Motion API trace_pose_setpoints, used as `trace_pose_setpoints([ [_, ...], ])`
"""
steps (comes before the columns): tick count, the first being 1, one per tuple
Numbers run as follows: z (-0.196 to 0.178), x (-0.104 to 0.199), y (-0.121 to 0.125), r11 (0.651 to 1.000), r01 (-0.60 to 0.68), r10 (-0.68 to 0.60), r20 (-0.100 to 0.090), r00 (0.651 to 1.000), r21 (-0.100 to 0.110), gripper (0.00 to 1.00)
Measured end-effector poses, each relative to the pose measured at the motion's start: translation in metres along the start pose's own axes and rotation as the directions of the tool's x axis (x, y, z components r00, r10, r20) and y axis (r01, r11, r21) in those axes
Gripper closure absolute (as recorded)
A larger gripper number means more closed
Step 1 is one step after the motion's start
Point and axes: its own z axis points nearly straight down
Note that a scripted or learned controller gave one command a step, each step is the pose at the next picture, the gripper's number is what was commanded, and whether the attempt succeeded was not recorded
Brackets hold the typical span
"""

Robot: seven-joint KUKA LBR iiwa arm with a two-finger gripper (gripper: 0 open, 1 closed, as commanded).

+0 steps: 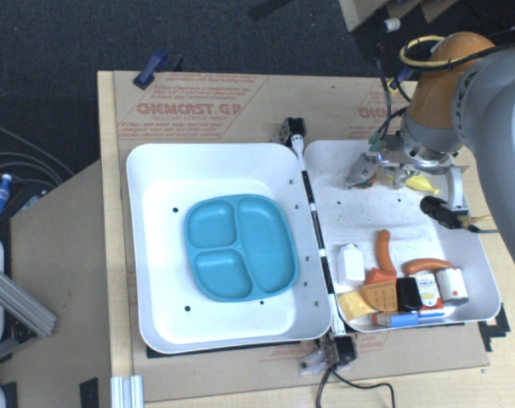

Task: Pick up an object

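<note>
Brown bench [240,100] paper reads "CHEMCAST GP"; fingers [378,170] over the right bin [487,291], grip state unclear.

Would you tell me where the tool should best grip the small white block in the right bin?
Probably across the narrow width of the white block, coming straight down. It lies apart from the orange sausage and the pile of things, with bare floor of the right bin on both sides.

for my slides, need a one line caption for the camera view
KUKA arm's gripper hovers at the right bin's far end; blue divided plate lies in the left bin.
</note>
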Motion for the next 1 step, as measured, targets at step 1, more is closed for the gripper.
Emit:
trace_pose_setpoints([
  [1,-0.0114,0.0005,0.0015,1.0,0.003,-0.003,0.003,1.0,-0.007,1.0],
])
